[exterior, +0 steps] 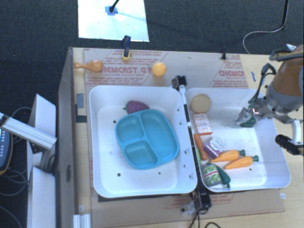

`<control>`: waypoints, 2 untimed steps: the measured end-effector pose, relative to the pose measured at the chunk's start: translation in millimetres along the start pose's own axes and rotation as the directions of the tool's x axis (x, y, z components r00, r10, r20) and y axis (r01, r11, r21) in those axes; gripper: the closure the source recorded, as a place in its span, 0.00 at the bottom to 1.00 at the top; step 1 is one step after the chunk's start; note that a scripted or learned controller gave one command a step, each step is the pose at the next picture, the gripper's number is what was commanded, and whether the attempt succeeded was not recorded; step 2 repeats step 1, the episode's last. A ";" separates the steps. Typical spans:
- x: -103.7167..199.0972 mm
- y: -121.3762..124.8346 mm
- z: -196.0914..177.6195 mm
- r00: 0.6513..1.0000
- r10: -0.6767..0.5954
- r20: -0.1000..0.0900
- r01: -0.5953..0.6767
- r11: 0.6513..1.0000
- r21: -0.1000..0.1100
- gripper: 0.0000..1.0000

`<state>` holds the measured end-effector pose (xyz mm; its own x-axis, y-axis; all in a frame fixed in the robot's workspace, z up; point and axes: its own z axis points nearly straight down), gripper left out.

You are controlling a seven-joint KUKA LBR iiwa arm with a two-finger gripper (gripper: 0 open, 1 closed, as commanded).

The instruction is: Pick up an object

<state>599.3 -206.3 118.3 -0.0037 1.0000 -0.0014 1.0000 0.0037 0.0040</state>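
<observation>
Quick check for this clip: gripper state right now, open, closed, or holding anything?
Gripper: cannot be told; it sits low over the right white bin, with a dark green bit at its tip that is too small to identify.

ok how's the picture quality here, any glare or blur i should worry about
Camera view: even, soft light with faint shadows; the white sheet on the floor and the right bin rim look washed out; the whole frame is a bit soft, so the print on the small packets can't be read; the claw is slightly blurred.
</observation>
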 end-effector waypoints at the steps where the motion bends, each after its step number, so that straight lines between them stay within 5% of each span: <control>1: 77.7 70.8 -25.0 1.000 -0.001 -0.002 0.001 1.000 0.000 1.00; 2: 77.7 70.8 -25.0 1.000 -0.001 -0.002 0.001 1.000 0.000 1.00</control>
